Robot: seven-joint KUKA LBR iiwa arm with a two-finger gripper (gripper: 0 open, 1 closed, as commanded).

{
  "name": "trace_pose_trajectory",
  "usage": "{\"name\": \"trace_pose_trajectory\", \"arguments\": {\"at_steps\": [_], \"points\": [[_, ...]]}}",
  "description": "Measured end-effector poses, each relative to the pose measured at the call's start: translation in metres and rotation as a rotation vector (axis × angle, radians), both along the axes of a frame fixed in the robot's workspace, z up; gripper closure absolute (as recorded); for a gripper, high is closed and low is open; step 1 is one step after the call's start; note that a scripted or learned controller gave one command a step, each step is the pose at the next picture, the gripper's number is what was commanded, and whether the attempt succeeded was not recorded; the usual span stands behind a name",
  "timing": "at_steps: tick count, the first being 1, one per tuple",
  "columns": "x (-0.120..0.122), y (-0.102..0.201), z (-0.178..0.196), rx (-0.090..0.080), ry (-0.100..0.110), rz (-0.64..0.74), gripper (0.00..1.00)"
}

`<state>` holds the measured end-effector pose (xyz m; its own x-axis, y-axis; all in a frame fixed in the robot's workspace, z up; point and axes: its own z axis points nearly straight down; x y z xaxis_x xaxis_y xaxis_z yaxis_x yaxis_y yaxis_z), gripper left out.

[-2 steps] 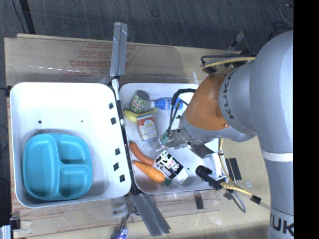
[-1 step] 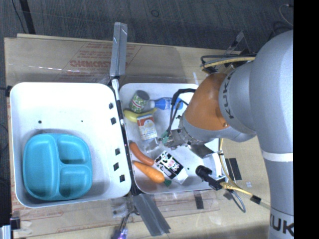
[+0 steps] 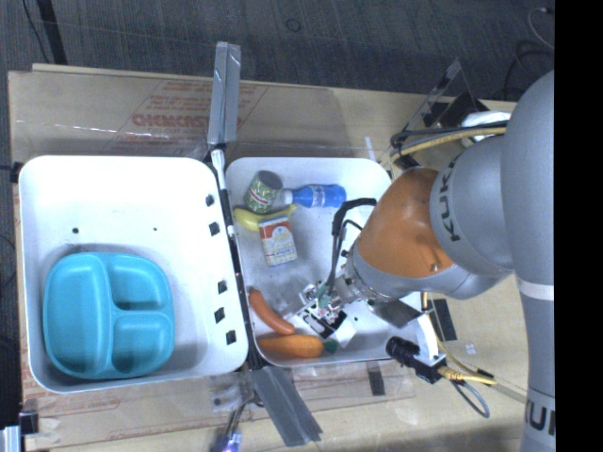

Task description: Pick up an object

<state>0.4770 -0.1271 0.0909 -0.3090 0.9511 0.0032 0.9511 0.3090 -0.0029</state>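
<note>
My gripper (image 3: 318,311) reaches down into the right bin (image 3: 367,172) near its front edge, just right of a red sausage-shaped toy (image 3: 269,313) and above an orange carrot (image 3: 292,347). The fingertips sit among small white and black parts, and nothing can be made out between them. Further back in the same bin lie a small can (image 3: 265,193), a blue bottle (image 3: 316,196), a yellow banana (image 3: 250,218) and a red and white carton (image 3: 278,243).
The left bin (image 3: 113,182) holds a light blue divided tray (image 3: 108,314) at its front left. A grey metal bar (image 3: 222,102) runs along the divider between the bins. The arm's orange band and grey body (image 3: 443,234) overhang the right bin's right side.
</note>
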Motion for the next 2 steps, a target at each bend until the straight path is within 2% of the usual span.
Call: {"name": "trace_pose_trajectory", "arguments": {"at_steps": [1, 2], "points": [[0.002, -0.001, 0.011, -0.001, -0.003, 0.005, 1.0], [0.001, 0.028, 0.167, -0.002, -0.003, -0.292, 1.0]]}}
